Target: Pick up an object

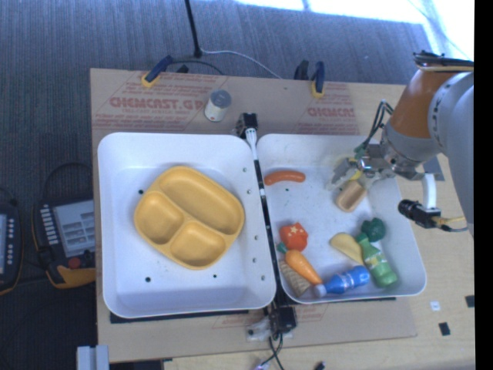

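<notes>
Hand (353,174) low over tan roll (350,196).

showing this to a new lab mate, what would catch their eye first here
Probably the yellow tray with three compartments, lying in the left bin. Next, the bright toy food in the right bin: a sausage, tomato, carrot and green bottle. The gripper sits over a tan cylinder near that bin's far right corner.

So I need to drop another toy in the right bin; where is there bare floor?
Right bin: bare floor in the middle, bordered by the sausage, tomato, banana and bread roll. Its near edge is crowded: carrot, blue bottle, green bottle. The end effector is at the far right corner.
</notes>
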Motion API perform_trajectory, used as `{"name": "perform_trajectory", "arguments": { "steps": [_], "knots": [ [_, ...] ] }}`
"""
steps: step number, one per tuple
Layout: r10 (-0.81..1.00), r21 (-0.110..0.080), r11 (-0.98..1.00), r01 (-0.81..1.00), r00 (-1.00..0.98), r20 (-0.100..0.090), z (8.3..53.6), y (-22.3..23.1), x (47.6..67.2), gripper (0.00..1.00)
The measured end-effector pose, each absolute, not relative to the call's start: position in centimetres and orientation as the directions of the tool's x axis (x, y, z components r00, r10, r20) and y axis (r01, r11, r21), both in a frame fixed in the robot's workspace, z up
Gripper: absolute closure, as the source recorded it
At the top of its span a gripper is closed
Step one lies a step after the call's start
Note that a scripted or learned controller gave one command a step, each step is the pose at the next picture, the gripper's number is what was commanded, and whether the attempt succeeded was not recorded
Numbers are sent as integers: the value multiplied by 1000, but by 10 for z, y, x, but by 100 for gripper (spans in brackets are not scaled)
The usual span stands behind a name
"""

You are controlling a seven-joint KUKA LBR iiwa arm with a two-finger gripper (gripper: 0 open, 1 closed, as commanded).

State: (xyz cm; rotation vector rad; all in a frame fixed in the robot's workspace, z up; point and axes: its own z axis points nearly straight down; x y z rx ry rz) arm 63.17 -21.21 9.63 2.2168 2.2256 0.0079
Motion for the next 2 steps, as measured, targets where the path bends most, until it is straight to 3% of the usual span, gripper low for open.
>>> {"name": "perform_trajectory", "arguments": {
  "steps": [1,2],
  "knots": [
    [1000,15,9,1000,-10,11,95,-215,629,0],
    [1000,22,9,1000,-9,-9,104,-221,629,100]
  ]
}}
